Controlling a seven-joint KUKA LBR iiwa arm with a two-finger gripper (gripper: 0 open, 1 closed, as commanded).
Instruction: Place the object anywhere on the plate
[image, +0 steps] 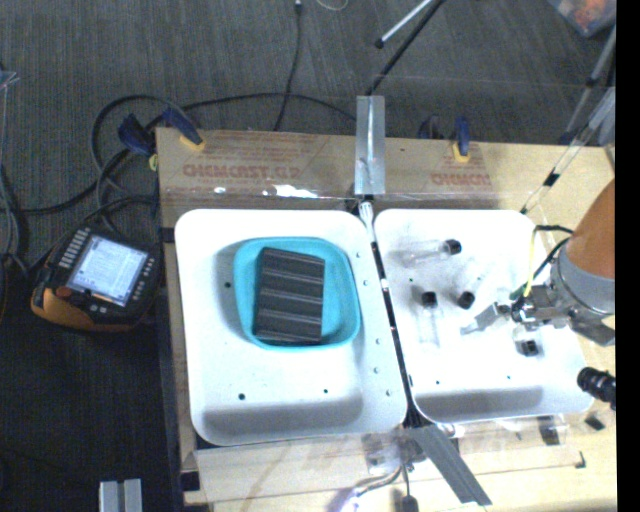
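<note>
A light blue plate (342, 300) lies in the left white bin (205, 330). On its middle rests a dark grey ridged rectangular block (290, 294), flat and slightly turned. My gripper (512, 312) hangs low over the right side of the right bin (500, 385), far from the plate. Close around the gripper lie small clear vials with black caps (466, 298), and I see nothing between the gripper's tips.
More clear vials lie in the right bin, one near the back (440, 248), one mid-bin (428, 298), one under the wrist (530, 347). A metal post (370, 150) stands at the back between the bins. A handheld controller (100, 272) sits on the floor at left.
</note>
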